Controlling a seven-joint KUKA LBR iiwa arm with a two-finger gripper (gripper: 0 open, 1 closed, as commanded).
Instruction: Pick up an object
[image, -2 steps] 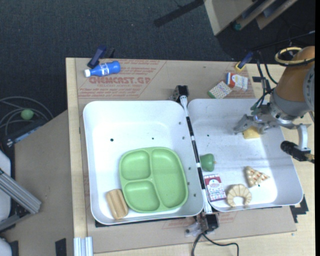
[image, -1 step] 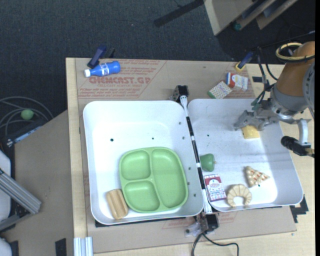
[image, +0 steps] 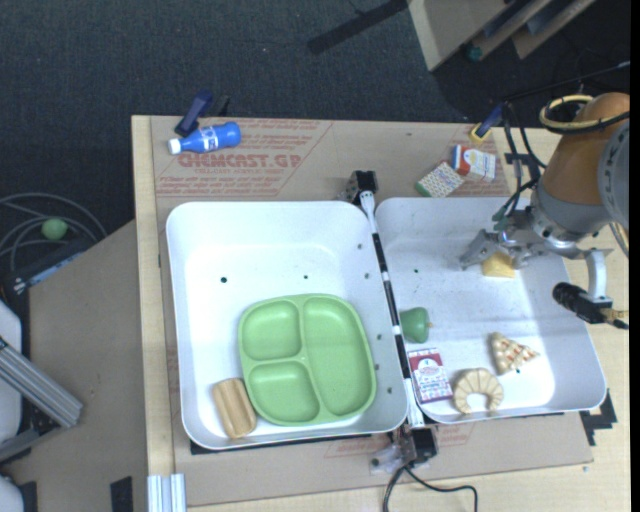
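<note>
Croissant (image: 478, 390), red card (image: 427, 374) and pizza slice (image: 512, 353) lying at the right bin's (image: 440, 225) near edge, well below and left of the claw (image: 495, 252).
Claw's fingers are spreading over a yellow wedge (image: 498, 266), which is lying just under them, partly hidden, so its axis is unclear; whether they are touching it cannot be told. Arm (image: 585, 165) is running off frame rightward.
</note>
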